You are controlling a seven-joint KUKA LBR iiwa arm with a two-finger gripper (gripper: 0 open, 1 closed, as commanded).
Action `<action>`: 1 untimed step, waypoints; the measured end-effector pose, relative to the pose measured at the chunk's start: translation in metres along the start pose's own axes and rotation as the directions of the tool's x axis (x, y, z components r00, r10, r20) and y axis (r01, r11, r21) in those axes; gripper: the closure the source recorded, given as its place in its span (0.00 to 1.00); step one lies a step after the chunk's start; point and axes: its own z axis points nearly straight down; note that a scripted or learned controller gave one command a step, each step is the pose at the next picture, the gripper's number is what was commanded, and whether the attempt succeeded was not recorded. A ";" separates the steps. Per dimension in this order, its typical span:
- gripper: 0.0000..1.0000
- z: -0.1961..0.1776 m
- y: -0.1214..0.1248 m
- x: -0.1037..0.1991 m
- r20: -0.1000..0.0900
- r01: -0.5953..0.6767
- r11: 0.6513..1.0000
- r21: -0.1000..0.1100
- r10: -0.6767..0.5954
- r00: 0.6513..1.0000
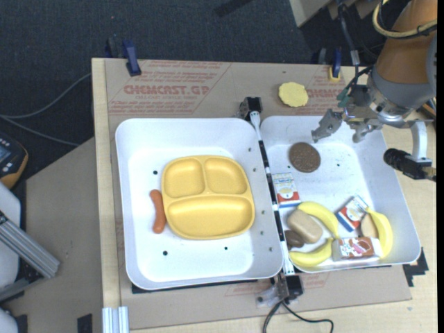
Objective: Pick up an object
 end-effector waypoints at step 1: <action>0.00 0.102 0.016 -0.002 -0.001 0.001 1.000 0.008 -0.001 1.000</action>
